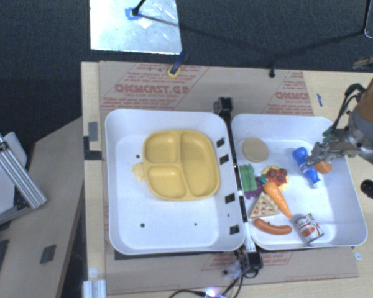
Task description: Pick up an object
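The right white bin holds several toy foods. My gripper reaches in from the right and hangs low over the bin's right-middle part. It sits just above a blue bottle and a small orange piece, which peeks out right under it. Further left and nearer the front lie a tan round cookie, a carrot, a pizza slice, a sausage and a small can. A red and yellow item, purple grapes and a green piece sit together.
The left white bin carries a yellow divided plate. A black hinge strip runs between the bins. Cardboard lies under both bins. A metal plate rests on the dark floor behind the bench.
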You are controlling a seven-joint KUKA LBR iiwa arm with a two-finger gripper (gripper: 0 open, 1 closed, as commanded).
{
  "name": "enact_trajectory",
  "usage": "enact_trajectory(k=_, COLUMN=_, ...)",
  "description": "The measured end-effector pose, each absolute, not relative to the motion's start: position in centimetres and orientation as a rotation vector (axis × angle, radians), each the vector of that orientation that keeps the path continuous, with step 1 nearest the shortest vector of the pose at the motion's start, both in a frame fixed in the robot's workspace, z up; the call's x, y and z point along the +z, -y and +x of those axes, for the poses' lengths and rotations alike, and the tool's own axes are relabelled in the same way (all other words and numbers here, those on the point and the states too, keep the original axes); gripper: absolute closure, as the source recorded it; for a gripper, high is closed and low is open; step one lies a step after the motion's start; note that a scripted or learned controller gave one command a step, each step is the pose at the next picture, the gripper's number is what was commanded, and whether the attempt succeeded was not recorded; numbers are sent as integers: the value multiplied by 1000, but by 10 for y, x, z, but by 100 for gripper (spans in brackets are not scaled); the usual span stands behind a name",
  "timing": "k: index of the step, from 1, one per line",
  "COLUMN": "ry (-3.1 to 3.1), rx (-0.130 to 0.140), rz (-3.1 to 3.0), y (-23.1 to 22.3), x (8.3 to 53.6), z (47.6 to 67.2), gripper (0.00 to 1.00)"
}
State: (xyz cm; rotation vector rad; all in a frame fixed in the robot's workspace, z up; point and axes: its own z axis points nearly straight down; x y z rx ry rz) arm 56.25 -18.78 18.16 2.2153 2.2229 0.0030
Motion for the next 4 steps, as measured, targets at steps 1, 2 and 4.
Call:
enact_trajectory(k=1, ry=-2223, rx=4, rz=2213, y=188, x=227, z=564, gripper=100)
enact_trajectory(k=2, ry=-2231, rx=2, rz=2212, y=138, x=218, z=564, gripper=100)
enact_trajectory(k=4, ry=-2231, rx=5, rz=2211, y=33, x=228, z=552, gripper=100)
